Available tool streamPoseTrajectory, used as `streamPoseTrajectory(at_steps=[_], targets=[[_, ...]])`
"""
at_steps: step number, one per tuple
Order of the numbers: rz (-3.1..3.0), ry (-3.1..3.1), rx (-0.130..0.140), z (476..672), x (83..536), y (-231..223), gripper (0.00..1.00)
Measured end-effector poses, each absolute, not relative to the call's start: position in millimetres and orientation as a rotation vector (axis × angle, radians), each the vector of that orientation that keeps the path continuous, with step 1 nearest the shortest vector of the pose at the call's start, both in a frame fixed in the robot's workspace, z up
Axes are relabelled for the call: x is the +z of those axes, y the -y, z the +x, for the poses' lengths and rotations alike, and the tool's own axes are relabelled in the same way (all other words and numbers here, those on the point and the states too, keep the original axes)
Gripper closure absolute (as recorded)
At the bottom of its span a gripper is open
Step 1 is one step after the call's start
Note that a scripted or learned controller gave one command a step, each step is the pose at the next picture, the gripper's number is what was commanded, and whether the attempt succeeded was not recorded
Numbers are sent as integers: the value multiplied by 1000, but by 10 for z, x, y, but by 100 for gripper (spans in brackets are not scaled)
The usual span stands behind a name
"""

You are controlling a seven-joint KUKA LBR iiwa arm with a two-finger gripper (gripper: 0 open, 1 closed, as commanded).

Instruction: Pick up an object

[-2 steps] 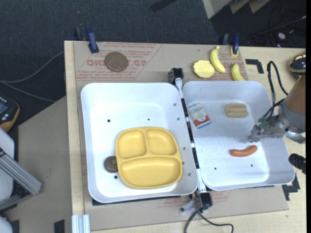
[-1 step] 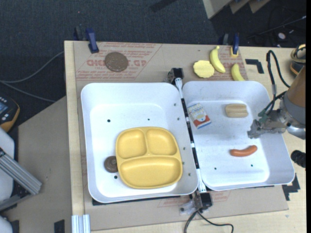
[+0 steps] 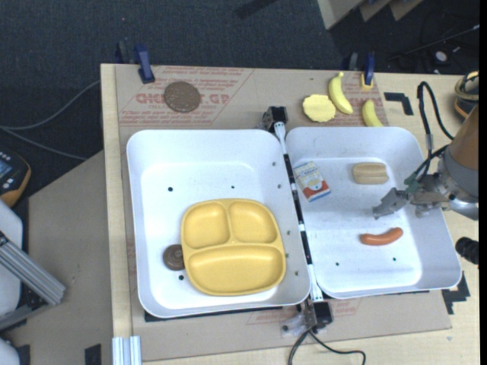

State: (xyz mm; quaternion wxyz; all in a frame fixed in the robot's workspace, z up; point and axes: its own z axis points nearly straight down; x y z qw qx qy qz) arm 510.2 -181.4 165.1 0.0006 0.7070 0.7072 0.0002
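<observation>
We see the gripper (image 3: pixel 392 202) hovering with open, empty fingers above the sausage (image 3: pixel 381 238) in the right bin (image 3: pixel 434 268); next it must descend and close.

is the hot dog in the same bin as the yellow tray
No, the hot dog lies in the right bin, the yellow tray in the left bin.
</observation>
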Motion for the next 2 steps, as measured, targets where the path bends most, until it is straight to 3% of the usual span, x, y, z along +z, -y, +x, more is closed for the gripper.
streamPoseTrajectory(at_steps=[1, 2], targets=[[2213, -2220, 3, 5754, 1534, 1865, 0], [2233, -2219, -7, 5103, 1230, 2269, 0]])
